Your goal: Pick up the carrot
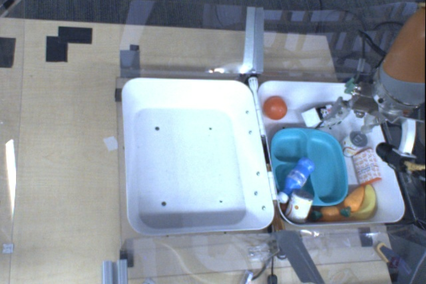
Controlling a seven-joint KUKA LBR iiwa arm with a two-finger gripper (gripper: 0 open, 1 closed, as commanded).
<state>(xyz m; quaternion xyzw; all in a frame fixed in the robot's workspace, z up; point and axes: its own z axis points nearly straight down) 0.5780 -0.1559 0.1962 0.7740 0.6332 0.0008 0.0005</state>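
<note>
carrot point(327, 213): small orange piece with a green bit at its right end, lying at the front edge of the right bin point(398, 208); looks like a toy; partly tucked under the rim of the blue divided dish point(326, 163); long axis runs roughly left-right along the bin's front wall, green end toward the banana point(363, 199), which touches it or sits just beside it; left end is just beside the white cap of the blue bottle point(296, 177), which lies slanted across the dish's front left corner.

arm: orange band point(406, 50) at the view's right edge, grey wrist below it; gripper point(346, 106) is over the back of the right bin, well apart from the carrot, with the dish between them; can't tell how far its pincer is spread or if anything is in it, too cluttered there.

other stuff in right bin: red-orange ball point(275, 107) at back left; orange-white packet point(366, 165) right of the dish; left bin point(136, 163) sits alongside.
</note>
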